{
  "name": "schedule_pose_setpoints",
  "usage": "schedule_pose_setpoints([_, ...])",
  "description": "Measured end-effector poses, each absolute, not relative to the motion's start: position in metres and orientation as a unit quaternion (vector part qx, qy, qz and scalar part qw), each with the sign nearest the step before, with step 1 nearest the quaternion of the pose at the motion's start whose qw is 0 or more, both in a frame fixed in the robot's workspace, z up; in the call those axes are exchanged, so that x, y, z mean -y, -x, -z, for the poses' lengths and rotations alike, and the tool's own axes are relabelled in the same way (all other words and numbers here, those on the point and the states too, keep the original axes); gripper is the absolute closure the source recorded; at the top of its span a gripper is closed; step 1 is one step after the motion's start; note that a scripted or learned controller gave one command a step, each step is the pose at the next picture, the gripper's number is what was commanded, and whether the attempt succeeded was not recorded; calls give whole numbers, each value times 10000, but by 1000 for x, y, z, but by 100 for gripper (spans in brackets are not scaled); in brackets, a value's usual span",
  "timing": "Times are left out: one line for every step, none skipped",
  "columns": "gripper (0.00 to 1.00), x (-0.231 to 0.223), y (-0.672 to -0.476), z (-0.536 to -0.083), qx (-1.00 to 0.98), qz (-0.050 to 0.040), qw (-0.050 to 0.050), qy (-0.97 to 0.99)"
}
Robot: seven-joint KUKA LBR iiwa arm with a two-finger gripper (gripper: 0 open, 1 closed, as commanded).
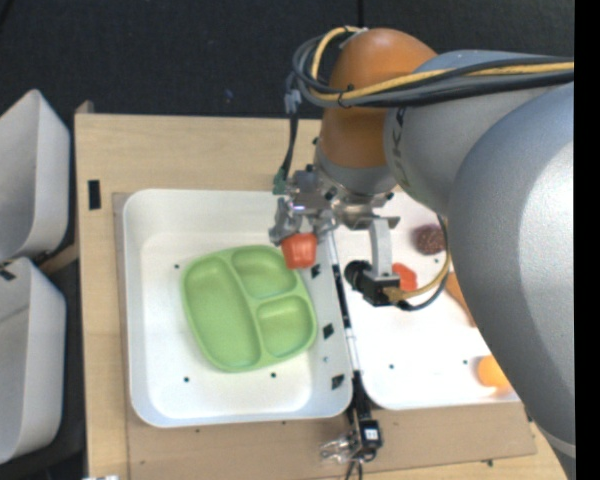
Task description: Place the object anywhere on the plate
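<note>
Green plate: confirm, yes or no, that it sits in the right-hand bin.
No: the green plate lies in the left bin, while the right bin holds other small items.

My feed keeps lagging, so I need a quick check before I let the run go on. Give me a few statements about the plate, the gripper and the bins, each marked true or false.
1. The green plate lies in the left bin. True.
2. The plate has one undivided well. False: it has three compartments.
3. An orange-red object sits at the gripper, above the plate's upper right edge. True.
4. The orange-red object already lies flat in the plate's large compartment. False: it is up at the gripper, by the plate's rim.
5. A dark reddish round item lies in the right bin. True.
</note>
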State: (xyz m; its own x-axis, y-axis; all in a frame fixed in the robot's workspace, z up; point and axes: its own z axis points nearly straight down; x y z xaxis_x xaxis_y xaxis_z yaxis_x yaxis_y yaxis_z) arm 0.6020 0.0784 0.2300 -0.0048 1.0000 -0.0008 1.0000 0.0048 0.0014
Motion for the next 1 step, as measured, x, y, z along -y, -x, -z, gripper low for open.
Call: schedule_pose_setpoints([100,-136,-609,-233,-7094,-11,3,-7048])
